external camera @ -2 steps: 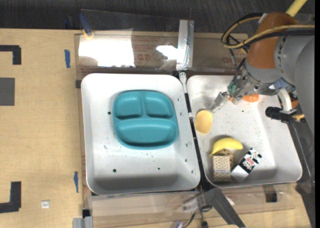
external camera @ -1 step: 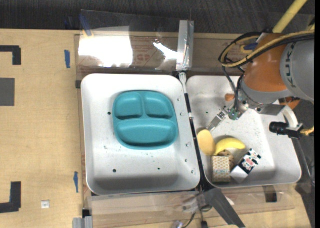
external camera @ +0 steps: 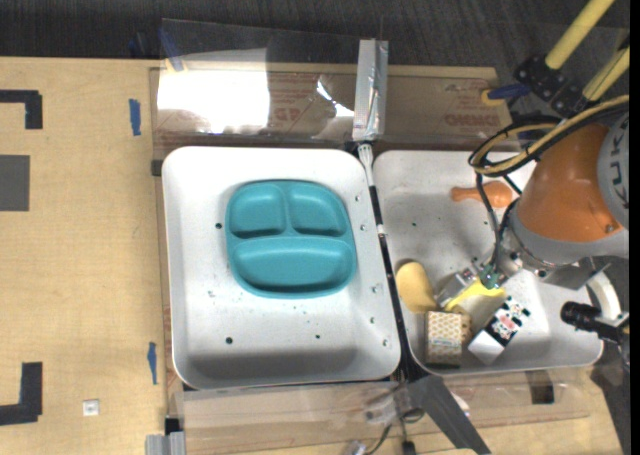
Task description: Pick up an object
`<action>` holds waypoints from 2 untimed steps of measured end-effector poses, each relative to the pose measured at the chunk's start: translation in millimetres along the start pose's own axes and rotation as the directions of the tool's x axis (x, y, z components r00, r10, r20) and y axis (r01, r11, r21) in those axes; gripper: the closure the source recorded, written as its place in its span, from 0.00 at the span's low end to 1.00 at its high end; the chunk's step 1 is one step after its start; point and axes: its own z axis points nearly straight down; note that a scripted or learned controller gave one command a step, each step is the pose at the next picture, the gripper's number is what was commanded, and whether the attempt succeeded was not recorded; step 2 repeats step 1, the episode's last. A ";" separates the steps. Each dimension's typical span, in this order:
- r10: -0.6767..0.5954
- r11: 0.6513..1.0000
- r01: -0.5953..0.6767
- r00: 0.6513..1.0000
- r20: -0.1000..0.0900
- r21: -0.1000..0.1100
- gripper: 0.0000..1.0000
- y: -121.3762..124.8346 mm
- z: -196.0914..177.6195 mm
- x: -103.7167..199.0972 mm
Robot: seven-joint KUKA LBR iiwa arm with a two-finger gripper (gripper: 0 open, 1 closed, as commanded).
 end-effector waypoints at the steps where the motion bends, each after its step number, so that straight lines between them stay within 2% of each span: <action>1: 0.001 1.000 -0.001 1.000 0.005 -0.007 1.00 2.7 -11.9 -1.3; 2: 0.001 1.000 -0.001 1.000 0.005 -0.007 1.00 2.7 -11.9 -1.3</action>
